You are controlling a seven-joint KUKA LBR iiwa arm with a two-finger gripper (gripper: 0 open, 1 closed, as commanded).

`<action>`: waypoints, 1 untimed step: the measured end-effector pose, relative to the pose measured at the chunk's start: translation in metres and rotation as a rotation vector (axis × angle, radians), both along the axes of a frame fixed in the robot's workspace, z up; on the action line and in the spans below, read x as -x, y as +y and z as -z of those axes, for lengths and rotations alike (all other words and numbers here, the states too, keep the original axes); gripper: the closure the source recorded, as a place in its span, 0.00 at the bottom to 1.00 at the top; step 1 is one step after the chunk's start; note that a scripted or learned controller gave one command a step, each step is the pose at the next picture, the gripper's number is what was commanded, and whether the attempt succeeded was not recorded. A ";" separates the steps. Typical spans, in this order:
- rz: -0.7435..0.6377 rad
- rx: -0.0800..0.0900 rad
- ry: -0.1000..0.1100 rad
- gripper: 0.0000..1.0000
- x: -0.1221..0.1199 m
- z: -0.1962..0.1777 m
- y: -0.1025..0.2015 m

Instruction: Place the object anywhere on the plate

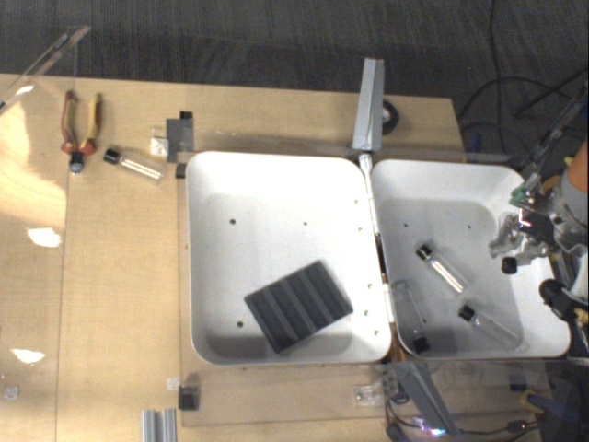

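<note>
A dark grey ribbed plate [297, 305] lies flat in the left bin [216, 201], toward its front. In the right bin [479, 196] lie three clear tubes with black caps. One tube [442, 268] is near the middle, a second [488, 323] lies toward the front right, and a third [408, 316] rests along the left wall. My gripper [517, 247] hangs over the right side of the right bin, to the right of the middle tube and apart from it. I see nothing held in it.
An upright metal post [370, 104] stands behind the seam between the bins. On the bench at the left lie red-handled pliers [79, 129], another small tube [134, 163] and a bracket [181, 134]. Cables run at the front right.
</note>
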State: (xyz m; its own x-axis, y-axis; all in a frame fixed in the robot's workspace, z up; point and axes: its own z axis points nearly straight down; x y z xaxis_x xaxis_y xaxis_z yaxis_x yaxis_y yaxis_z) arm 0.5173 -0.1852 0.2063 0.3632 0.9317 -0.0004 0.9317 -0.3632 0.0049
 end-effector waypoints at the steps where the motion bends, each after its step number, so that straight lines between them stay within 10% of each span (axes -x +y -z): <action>1: 0.280 -0.002 0.002 1.00 -0.081 -0.005 0.039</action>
